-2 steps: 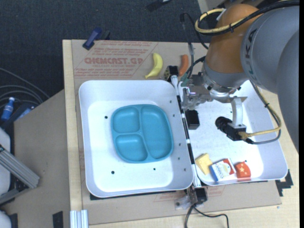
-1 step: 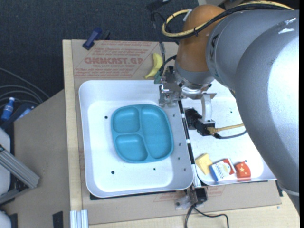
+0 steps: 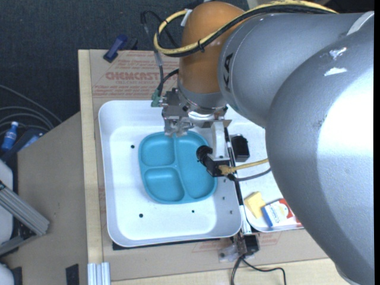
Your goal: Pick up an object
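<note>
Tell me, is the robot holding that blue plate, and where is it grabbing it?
It cannot be told. The gripper is right at the top rim of the blue divided plate in the left bin, but the wrist blocks the view.

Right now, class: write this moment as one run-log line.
arm: over left bin | gripper: at blue tray's far rim | grasp: unconfirmed | right bin: yellow block

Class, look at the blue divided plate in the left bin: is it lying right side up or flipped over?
Right side up. The blue divided plate lies flat in the left bin, with its three hollow compartments and the raised ridges between them facing the camera.
</note>
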Controlling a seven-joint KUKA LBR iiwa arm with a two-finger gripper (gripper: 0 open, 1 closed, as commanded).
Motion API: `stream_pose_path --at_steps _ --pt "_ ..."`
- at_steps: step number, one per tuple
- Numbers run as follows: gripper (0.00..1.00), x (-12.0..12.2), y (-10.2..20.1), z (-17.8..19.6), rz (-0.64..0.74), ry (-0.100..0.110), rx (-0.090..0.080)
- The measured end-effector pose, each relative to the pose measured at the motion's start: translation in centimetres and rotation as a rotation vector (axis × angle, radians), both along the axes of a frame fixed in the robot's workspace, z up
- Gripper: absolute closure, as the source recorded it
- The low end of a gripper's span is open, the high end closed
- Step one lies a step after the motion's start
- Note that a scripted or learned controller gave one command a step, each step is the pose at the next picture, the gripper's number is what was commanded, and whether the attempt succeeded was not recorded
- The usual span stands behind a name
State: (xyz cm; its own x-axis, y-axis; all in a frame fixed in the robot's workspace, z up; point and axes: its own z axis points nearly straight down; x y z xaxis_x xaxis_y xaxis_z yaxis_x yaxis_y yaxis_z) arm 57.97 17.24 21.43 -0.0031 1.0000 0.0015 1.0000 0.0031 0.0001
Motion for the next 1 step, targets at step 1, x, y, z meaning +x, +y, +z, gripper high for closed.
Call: stream_pose_path --at_steps 1 --pt "1.0 6.78 -2.29 2.62 -0.004 -0.002 -0.002"
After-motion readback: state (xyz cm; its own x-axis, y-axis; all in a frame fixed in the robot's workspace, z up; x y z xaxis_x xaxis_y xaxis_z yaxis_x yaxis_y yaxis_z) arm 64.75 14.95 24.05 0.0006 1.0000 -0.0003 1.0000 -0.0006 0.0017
